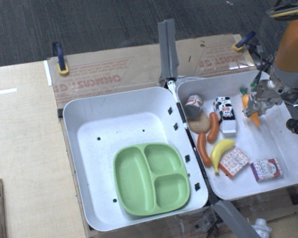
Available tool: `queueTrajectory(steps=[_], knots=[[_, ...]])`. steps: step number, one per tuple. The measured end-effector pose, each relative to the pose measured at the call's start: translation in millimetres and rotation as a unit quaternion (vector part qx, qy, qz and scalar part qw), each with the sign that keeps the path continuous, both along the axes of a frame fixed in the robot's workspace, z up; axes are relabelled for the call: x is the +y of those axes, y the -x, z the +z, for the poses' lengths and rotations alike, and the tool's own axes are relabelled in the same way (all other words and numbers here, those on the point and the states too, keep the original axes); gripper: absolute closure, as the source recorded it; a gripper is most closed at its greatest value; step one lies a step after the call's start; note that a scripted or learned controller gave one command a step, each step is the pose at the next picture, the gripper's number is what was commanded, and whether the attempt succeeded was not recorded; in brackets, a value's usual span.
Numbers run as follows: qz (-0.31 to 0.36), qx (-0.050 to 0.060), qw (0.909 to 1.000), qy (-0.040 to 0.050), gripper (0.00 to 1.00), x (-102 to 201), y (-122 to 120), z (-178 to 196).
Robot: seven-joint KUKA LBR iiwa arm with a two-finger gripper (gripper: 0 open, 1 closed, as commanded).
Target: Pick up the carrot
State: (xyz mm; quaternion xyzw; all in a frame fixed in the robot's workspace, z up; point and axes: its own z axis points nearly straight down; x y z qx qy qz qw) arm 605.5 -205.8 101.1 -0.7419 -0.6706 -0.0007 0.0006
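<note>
carrot: small orange piece in the right bin, near its far right side, hanging steep w/ the thin tip down; top end is at the hand, tip looks just off the bin floor or barely touching, can't tell which.
hand: comes in from the right, metal fingers pinched on the carrot's upper part, so nearly closed w/ the carrot between them. Grip is high on the thick end, prob. why the tip dangles down.
arm: grey w/ orange band, leans over the right rim of the bin; cables run along the wrist.
step, my read: grasp made, lift just starting or about to; next is straight up, clear of the bin wall. Risk: hold looks off-centre, carrot could swing or slip.
right bin: white, shallow; carrot sits apart from the other toys, which cluster toward the left half, so the approach from the right is free.
neighbours: cow-print carton just left of the carrot, not touching; two sausages, banana, a brown bun-like piece w/ a round toy behind it; two small printed packets toward the near edge.
left bin: holds a green divided plate, near-right part.
tabletop: pale wood; clamps pin the cardboard behind the bins, keeps the setup from shifting.
</note>
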Motion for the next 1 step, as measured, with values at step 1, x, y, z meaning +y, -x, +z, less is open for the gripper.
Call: queueTrajectory(steps=[1], knots=[[0.012, 0.004, 0.9999, 0.0023, 1.0, 29.8, -48.1, 84.0]])
